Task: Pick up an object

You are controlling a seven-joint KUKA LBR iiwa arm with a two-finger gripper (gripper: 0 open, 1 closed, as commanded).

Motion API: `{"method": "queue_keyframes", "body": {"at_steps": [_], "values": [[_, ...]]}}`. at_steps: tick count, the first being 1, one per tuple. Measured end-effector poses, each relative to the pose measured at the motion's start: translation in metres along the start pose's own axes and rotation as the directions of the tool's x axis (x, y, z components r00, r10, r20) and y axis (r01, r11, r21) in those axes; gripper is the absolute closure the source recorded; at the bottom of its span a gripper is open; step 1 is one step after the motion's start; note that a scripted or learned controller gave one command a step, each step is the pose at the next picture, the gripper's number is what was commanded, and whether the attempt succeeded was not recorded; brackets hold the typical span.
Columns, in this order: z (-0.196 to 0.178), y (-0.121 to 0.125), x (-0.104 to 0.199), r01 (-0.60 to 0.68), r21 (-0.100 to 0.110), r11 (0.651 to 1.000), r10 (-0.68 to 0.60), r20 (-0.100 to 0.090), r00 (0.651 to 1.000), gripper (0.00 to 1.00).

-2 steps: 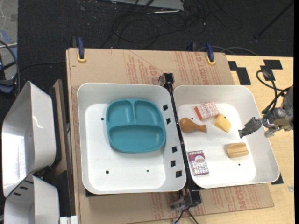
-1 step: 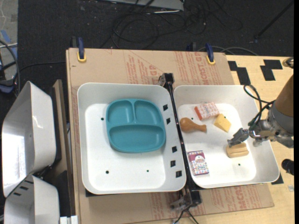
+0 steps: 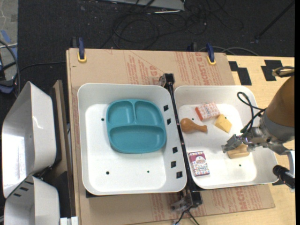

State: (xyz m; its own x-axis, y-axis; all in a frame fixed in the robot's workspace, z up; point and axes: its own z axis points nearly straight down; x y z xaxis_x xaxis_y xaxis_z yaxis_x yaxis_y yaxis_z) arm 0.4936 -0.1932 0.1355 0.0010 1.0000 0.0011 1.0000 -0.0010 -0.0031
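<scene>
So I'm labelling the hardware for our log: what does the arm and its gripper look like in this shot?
The arm comes in as a bulky rounded body with an orange-tan band above a grey wrist section. A black cable loops off it over the right bin. The gripper is a small grey metal unit, darker and more angular than the smooth arm casing. No readable markings.

Divided plate [image 3: 136,126] in left bin [image 3: 89,139]; small items in right bin [image 3: 248,177].

A dark speckled floor [image 3: 42,18] strewn with black cables [image 3: 136,20] surrounds the cardboard-topped bench [image 3: 140,64]; white tubs [image 3: 26,125] stand at left.
</scene>
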Motion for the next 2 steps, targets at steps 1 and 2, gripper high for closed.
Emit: {"method": "queue_keyframes", "body": {"at_steps": [1, 2], "values": [[0.040, 0.004, 0.000, 0.001, -0.015, 1.000, -0.001, 0.006, 1.000, 0.00], [0.028, 0.004, -0.002, -0.001, -0.017, 1.000, 0.001, 0.008, 1.000, 1.00]]}}
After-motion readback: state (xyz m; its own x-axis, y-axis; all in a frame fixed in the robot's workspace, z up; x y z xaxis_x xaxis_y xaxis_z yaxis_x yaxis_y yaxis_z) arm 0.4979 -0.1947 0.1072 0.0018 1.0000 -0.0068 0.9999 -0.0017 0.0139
